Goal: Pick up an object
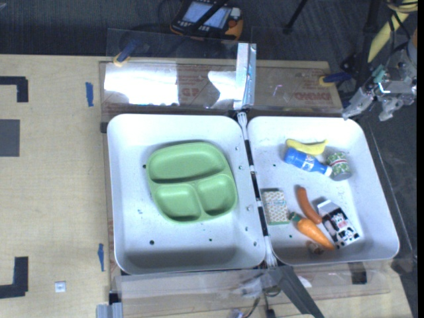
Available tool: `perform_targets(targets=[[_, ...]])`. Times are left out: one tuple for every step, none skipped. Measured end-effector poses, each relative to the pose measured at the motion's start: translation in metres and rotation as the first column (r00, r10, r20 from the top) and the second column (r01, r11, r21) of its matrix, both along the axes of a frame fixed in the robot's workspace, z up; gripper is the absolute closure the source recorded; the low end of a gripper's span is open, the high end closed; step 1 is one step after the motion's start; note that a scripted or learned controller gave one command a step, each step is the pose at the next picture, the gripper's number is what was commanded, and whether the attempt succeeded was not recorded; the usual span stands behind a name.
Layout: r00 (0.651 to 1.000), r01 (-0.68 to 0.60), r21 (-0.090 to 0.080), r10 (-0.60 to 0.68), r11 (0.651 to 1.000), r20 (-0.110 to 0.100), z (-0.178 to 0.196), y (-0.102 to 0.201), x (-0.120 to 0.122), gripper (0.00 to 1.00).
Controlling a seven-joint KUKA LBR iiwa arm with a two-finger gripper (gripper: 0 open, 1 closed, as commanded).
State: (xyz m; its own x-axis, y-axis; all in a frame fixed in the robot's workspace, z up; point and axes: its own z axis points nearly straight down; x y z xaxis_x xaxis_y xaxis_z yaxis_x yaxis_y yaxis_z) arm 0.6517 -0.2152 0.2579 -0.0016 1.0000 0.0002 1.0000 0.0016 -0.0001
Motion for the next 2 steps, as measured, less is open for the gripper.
perform_targets(targets=[[0.999, 0.035, 0.000, -0.035, 0.999, 0.001, -0.119, 0.058, -0.068, 0.00], [1.000, 0.015, -0.004, -0.015, 1.000, 0.014, -0.169, 0.078, -0.157, 0.00]])
